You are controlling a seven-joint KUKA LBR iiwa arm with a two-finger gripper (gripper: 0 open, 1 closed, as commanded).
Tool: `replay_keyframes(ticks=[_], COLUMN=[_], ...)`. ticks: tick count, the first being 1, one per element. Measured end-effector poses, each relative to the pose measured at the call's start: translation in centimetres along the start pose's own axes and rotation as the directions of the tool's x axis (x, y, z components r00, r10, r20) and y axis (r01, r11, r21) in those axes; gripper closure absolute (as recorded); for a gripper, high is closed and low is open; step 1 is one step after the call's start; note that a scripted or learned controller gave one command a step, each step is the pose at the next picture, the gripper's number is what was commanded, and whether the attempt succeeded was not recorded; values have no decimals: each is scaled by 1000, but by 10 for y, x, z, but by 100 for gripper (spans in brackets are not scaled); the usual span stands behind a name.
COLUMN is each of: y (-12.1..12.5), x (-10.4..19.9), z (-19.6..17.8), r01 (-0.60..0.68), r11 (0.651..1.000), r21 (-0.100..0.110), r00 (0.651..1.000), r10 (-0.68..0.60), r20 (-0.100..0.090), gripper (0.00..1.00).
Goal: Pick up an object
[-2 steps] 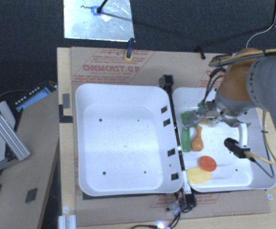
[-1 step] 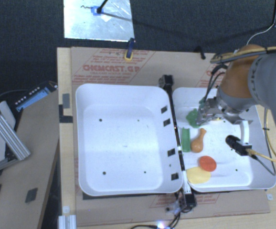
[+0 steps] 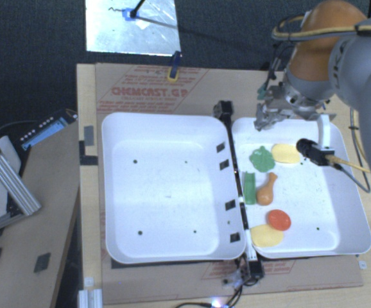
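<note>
The right bin [image 3: 339, 217] holds several toy foods: a green leafy piece [image 3: 261, 158], a pale yellow oval [image 3: 285, 153], a green stick [image 3: 249, 188], an orange drumstick [image 3: 267, 188], a red-orange round [image 3: 278, 219] and a yellow round [image 3: 266, 236]. My gripper [image 3: 267, 119] hangs over the bin's far left corner, above and just behind the green leafy piece. Nothing shows between its fingers.
The left bin [image 3: 121, 172] lies beside the right one, with black clips [image 3: 224, 164] along the shared rim. A black cable fitting [image 3: 312, 150] reaches over the right bin near the yellow oval. A yellow and blue clip [image 3: 173, 69] sits on the cardboard behind.
</note>
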State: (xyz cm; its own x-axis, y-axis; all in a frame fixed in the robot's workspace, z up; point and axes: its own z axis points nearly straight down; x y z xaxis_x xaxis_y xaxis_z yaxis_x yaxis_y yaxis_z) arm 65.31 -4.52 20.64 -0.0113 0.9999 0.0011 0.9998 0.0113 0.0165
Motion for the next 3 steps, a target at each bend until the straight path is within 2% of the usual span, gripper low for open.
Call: replay_keyframes(ticks=[1,2,3], y=[19,-34,-60], x=[95,159,246], z=[-44,-65,-77], r01=[2,0,2], r11=[1000,1000,1000], r21=[7,15,15], r00=[1000,1000,1000], r10=[-2,0,-2], r20=[-1,-3,-3], gripper=[100,100,100])
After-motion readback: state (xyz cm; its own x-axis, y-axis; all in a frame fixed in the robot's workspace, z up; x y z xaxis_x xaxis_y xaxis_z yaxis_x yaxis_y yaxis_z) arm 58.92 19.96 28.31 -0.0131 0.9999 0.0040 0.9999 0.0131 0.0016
